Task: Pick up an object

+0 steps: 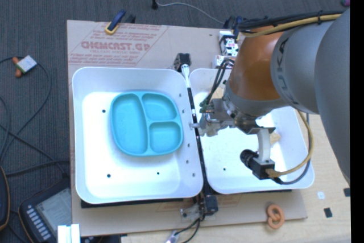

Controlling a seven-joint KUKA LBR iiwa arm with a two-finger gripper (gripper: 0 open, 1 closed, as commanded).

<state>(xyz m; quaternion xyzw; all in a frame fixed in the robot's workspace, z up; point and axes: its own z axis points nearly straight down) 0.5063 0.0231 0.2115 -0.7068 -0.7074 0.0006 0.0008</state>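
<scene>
Arm w/ orange band reaches in from the right over the right bin [296,176]; jaws [207,122] sit low near that bin's left wall, can't tell their state. Blue 3-compartment plate [147,123] lies flat mid left bin [85,179], apart from jaws. Red print on the table board [116,47] reads "CHEMCAST GP".

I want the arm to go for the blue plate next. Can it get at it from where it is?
Probably yes. The blue plate lies flat and alone in the left bin, open from above; the arm hangs over the right bin next to it.
</scene>
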